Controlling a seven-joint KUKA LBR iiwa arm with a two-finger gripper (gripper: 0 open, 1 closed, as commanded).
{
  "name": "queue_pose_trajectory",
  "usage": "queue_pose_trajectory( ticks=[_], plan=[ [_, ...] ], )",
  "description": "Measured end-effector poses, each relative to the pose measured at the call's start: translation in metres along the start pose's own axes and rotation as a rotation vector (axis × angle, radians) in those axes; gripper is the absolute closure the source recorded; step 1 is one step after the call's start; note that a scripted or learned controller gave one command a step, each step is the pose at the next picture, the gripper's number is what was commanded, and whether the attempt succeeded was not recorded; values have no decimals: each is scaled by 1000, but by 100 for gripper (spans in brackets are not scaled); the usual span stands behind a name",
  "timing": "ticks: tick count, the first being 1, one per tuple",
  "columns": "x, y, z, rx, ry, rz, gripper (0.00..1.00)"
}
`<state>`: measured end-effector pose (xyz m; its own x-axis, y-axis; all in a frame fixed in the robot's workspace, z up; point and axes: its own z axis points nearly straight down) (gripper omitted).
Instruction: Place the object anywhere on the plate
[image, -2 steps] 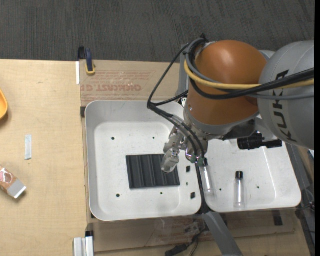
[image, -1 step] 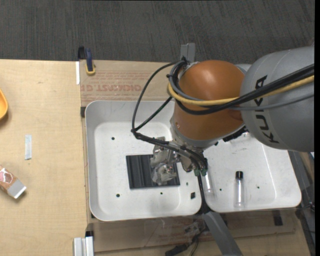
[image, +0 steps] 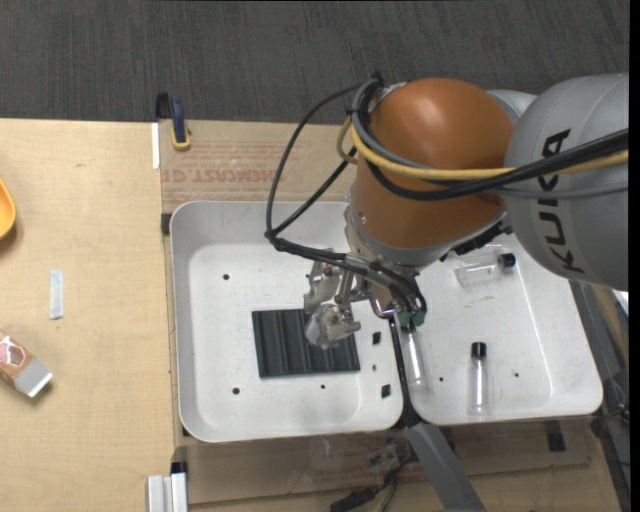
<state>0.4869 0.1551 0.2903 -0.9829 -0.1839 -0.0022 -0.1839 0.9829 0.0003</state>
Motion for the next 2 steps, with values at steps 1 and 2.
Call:
queue_pose_trajectory(
  ticks=[1, 2],
  plan=[
    [2, 4, -7, 0, -1, -71, 100],
    [-26, -3, -1, 0, 0, -117, 100]
  ],
)
